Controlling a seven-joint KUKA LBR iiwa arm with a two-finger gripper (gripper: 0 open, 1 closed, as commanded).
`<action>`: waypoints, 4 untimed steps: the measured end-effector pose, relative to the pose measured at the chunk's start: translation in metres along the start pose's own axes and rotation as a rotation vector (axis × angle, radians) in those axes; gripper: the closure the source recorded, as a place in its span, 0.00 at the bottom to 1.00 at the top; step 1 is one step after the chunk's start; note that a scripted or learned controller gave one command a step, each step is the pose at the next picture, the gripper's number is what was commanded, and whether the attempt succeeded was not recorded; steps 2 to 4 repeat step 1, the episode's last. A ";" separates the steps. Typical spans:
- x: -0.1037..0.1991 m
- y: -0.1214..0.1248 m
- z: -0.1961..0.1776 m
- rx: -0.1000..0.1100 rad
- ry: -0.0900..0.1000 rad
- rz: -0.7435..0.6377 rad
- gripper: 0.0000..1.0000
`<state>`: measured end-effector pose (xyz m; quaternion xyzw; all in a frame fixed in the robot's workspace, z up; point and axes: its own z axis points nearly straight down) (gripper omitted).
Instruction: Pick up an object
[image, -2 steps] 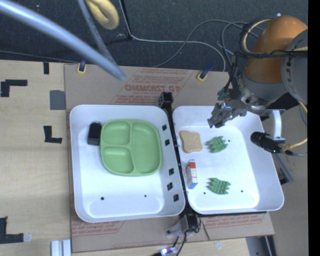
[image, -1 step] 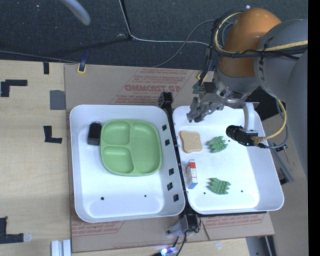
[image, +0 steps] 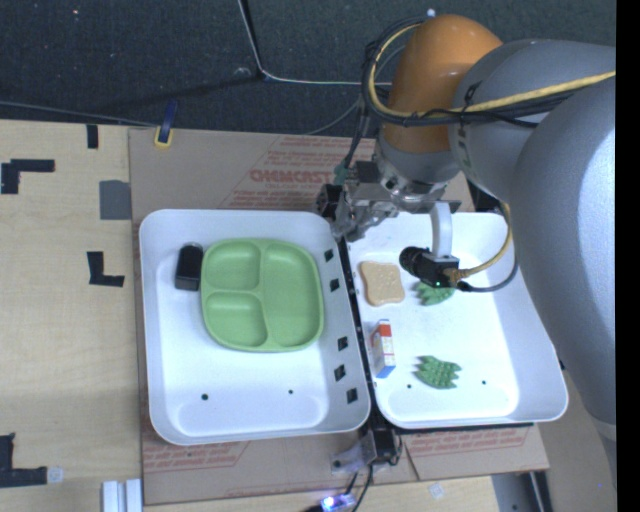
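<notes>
Camera view, looking down at a slant: two white bins side by side on a cardboard sheet. Left bin (image: 165, 330) holds a green divided plate (image: 262, 295) near its middle, with a small black block (image: 189, 267) touching the plate's left edge. Right bin (image: 520, 385) holds a tan slice of bread (image: 382, 283) near its upper left, a small green leafy piece (image: 434, 294) just beside it to the right, a small red and white carton (image: 383, 347) along the divider below the bread, and a second green leafy piece (image: 437, 372) lower down, apart from the rest. Arm comes in from the right; orange band sits above the wrist. Gripper (image: 350, 212) is over the top end of the divider between the bins, above the bread. Nothing visible between the fingers; jaw state cannot be told from this angle.
</notes>
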<state>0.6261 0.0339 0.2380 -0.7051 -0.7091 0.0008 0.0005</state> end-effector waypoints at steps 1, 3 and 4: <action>0.046 0.010 0.015 0.000 0.000 0.000 1.00; 0.046 0.010 0.015 0.000 0.000 0.000 1.00; 0.046 0.010 0.015 0.000 0.000 0.000 1.00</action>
